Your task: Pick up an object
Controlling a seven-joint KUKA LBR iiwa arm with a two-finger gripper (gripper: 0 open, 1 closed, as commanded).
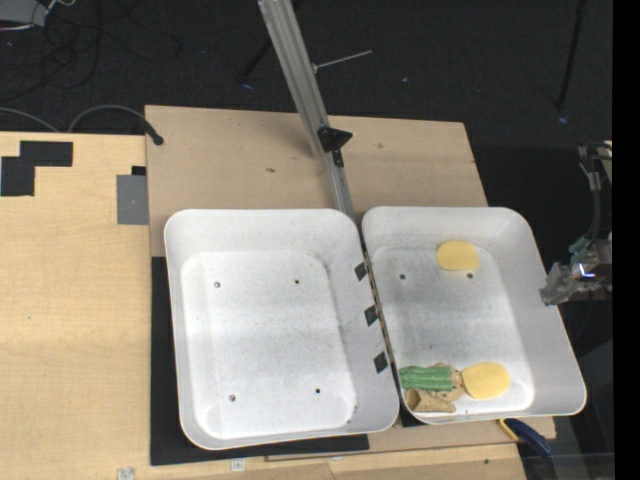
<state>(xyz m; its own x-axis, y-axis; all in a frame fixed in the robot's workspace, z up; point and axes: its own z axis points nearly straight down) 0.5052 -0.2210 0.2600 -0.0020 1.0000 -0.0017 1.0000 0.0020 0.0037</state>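
The right bin [520, 298] holds several small objects. A pale yellow disc [458, 256] lies near its far side. At its near edge a second yellow piece [487, 379] rests beside a green ridged object [425, 377], and a tan crumbly piece [435, 399] lies just below the green one. My gripper [572, 282] hangs at the view's right edge, just outside the right bin's right rim and well apart from every object. Most of it is cut off and it looks small and dim.
The left bin [265, 323] sits beside the right one, joined by black clips [370, 315]. A slanted metal rail [305, 93] rises behind the bins. A light wooden bench top [70, 298] spreads to the left.
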